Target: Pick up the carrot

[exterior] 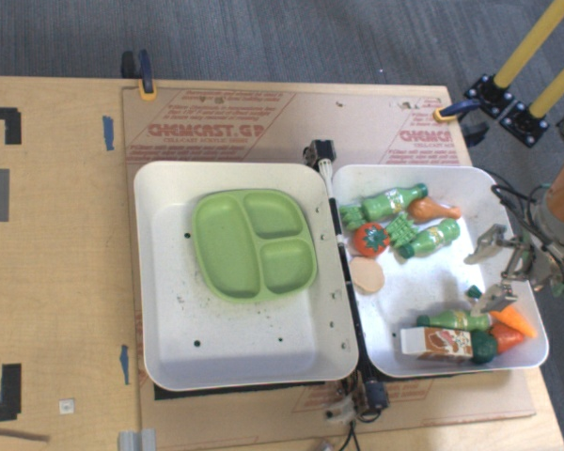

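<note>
The carrot (510,331), orange with a dark green top, lies in the front right corner of the right bin (423,350), against a juice carton (437,342) and a small bottle (459,321). My gripper (492,271) hangs over the right side of that bin, just behind the carrot. It is open: one finger (484,243) points toward the back, the other (497,297) ends close above the carrot's thick end. Nothing sits between them.
At the back of the right bin lie two green bottles (387,202) (430,238), an orange drumstick-shaped toy (434,209), a tomato (370,240) and a pale round piece (366,275). The left bin (160,252) holds a green divided plate (254,243).
</note>
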`<state>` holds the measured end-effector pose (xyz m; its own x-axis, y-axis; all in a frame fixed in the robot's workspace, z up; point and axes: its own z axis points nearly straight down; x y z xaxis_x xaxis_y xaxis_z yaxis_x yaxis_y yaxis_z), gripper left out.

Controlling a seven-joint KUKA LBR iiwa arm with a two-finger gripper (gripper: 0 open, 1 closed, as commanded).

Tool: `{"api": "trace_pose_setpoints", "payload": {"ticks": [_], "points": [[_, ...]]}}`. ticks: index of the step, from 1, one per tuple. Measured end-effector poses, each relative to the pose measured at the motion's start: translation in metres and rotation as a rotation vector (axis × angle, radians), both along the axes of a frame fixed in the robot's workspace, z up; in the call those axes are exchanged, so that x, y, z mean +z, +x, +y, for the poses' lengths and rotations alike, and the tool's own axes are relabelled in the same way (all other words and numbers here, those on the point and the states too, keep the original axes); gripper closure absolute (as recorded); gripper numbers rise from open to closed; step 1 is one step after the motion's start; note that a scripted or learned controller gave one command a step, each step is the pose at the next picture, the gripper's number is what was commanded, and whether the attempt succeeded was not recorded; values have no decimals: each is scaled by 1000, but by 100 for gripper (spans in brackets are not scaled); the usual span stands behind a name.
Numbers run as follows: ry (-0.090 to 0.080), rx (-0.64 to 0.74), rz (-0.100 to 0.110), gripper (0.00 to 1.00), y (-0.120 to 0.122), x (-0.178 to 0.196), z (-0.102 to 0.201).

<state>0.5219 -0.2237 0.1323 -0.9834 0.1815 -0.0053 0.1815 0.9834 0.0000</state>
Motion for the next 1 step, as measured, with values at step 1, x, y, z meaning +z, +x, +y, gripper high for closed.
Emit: {"api": "trace_pose_setpoints", "payload": {"ticks": [1], "points": [[-1,96,-4,0,3,-9,5]]}}
